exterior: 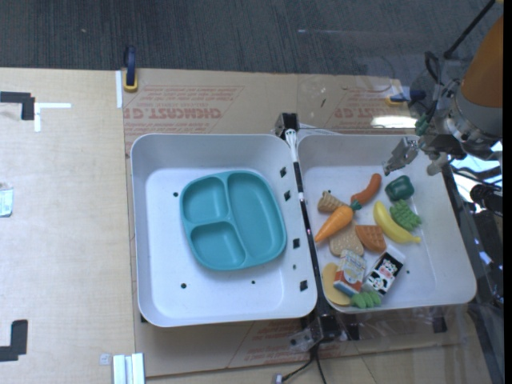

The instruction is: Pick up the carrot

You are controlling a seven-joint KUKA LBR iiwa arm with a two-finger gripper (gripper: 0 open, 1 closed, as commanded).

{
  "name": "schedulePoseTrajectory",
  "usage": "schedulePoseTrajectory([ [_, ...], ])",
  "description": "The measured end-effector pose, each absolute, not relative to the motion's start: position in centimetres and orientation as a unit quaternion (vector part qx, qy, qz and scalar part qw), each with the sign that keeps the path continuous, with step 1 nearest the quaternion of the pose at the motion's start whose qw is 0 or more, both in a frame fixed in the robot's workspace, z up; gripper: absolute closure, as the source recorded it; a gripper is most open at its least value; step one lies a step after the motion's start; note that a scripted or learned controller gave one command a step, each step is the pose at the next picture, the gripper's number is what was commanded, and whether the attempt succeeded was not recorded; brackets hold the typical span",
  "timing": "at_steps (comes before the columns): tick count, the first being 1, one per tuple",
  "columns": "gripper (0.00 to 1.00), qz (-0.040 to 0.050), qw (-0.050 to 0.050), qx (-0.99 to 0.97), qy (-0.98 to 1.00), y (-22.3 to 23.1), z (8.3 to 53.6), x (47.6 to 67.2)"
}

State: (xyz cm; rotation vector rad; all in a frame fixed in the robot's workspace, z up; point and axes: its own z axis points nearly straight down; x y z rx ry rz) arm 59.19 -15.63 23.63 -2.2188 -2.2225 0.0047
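In the camera view, the grey two-finger gripper point(406, 157) is hanging over the right shallow white bin point(448, 282) at about one o'clock from its middle, its fingers standing narrowly apart and gripping nothing. The orange plastic carrot with a green top point(335, 222) is lying at nine o'clock in that bin, touching a red toy sausage point(367, 190), well apart from the gripper. A teal three-compartment plate point(232, 219) is sitting in the left white bin point(152, 294).

robot lab: white bins point(216, 310) on a taped bench point(56, 238)
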Motion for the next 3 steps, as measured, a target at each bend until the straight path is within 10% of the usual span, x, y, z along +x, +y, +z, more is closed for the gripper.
schedulePoseTrajectory([
  [1,0.0,-0.0076,-0.007,-0.696,-0.718,-9.4,11.7,55.6],
  [2,0.0,0.0007,0.0,-0.815,-0.58,-10.3,9.2,55.3],
  [3,1.0,0.0011,0.001,-0.816,-0.579,-10.4,10.0,55.4],
])
